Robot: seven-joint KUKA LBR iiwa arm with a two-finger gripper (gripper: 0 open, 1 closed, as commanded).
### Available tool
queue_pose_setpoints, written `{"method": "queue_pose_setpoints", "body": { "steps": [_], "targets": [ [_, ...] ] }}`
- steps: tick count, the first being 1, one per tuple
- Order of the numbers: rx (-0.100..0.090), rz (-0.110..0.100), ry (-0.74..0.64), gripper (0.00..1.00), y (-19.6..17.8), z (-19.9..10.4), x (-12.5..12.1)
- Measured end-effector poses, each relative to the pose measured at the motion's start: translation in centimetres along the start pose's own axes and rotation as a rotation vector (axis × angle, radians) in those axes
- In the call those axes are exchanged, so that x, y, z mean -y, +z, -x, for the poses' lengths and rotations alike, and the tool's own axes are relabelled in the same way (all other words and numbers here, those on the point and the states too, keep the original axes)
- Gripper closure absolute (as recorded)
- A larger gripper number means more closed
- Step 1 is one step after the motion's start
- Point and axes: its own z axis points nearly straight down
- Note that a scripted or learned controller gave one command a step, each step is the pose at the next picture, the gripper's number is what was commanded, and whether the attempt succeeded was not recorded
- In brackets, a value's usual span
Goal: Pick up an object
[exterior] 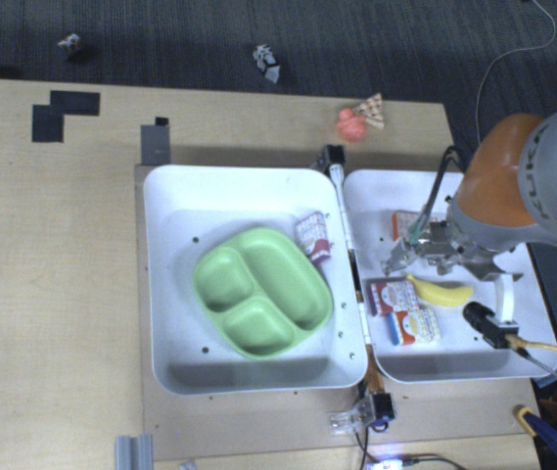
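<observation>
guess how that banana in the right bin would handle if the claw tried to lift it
The banana looks small and smooth, so probably light but somewhat slippery. Its curved, rounded body could roll or pivot if pinched off-centre. It lies partly on a flat printed packet, which may slide underneath it when nudged. The claw sits close beside it.

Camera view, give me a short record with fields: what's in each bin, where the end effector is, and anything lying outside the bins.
left bin: green divided plate; small red and white packet at the plate's upper right
right bin: banana; printed packet beside the banana
end effector: low over the right bin, above the banana; grasp unclear
bench outside bins: pink object beyond the bins
</observation>
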Motion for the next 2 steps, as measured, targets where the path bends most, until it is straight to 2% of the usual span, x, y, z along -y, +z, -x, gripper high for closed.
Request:
{"method": "queue_pose_setpoints", "body": {
  "steps": [1, 2],
  "targets": [
    [0.001, -0.006, 0.004, 0.0, 2.1, -1.2, 5.4],
    [0.001, 0.001, 0.004, 1.0, 0.9, -1.2, 5.2]
  ]
}}
